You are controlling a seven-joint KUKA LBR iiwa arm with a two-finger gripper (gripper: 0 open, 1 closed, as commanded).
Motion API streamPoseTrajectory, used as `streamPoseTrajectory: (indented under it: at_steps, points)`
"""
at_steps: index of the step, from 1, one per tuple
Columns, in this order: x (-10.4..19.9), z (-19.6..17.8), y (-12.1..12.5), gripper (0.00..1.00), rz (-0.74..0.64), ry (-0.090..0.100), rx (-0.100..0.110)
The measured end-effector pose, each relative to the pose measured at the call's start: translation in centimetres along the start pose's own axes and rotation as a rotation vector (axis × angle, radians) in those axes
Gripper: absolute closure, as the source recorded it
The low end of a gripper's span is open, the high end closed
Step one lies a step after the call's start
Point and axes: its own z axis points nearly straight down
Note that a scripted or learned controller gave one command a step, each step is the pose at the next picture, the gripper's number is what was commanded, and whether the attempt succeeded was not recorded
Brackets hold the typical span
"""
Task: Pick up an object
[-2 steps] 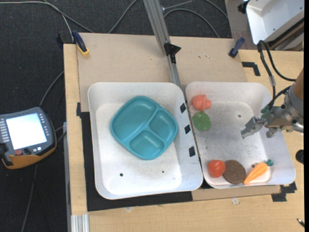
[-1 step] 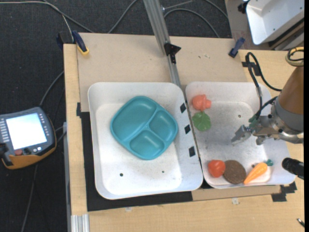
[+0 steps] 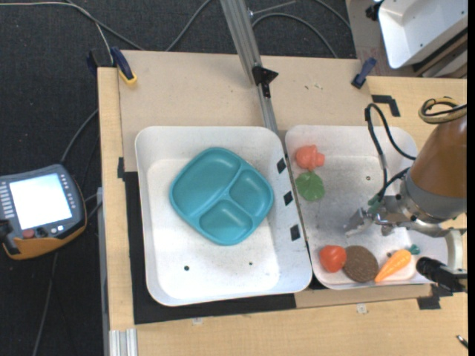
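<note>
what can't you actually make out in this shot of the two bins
- Gripper in the camera view: too small and blurred to tell its finger state.
- Arm: cut off by the right edge.
- Carrot: its right end is covered by the arm's dark hardware.
- Brown disc: too blurred to identify.

A handheld controller [image 3: 38, 210], perhaps a teach pendant, lies on dark floor beside the bench [image 3: 193, 87].
</note>
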Motion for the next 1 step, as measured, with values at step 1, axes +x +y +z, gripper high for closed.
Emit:
streamPoseTrajectory:
  at_steps: [1]
  points:
    - [0.06,5.13,0.05,0.00,-0.001,-0.001,-0.005]
